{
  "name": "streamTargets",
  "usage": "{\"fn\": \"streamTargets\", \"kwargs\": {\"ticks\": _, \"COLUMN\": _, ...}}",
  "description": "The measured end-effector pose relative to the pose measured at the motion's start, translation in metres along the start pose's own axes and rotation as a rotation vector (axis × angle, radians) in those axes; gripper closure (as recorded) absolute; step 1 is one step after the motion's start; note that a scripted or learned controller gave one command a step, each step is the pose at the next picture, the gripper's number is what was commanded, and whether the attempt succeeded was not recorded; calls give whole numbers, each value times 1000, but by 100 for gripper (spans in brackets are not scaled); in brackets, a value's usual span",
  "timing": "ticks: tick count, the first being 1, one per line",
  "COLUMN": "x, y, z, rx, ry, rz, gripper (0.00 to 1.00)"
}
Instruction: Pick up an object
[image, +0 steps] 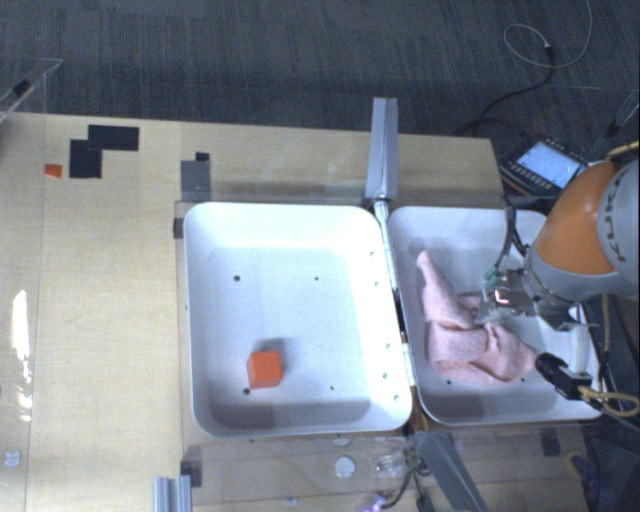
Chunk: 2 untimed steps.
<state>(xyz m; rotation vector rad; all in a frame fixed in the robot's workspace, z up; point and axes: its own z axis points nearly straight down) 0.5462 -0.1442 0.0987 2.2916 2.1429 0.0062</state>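
Two shallow white bins sit side by side on your pale wooden bench (100, 330). A small orange cube (265, 369) lies loose in the left bin (290, 230). In the right bin (450, 225), the crumpled pink cloth (460, 340) bunches under the gripper (497, 306), probably from pressing; you cannot tell its grip. Dark carpet (250, 50) lies beyond.

Bright, even overhead light; soft shadows pool along the white bins' (290, 420) near walls; the picture is slightly soft.
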Motion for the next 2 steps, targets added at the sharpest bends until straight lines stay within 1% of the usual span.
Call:
{"fn": "streamTargets", "kwargs": {"ticks": 1, "x": 26, "y": 51, "z": -49, "rx": -3, "ry": 0, "rz": -206, "gripper": 100}}
{"fn": "streamTargets", "kwargs": {"ticks": 2, "x": -6, "y": 9, "z": -83, "rx": 0, "ry": -1, "rz": 70, "gripper": 100}}
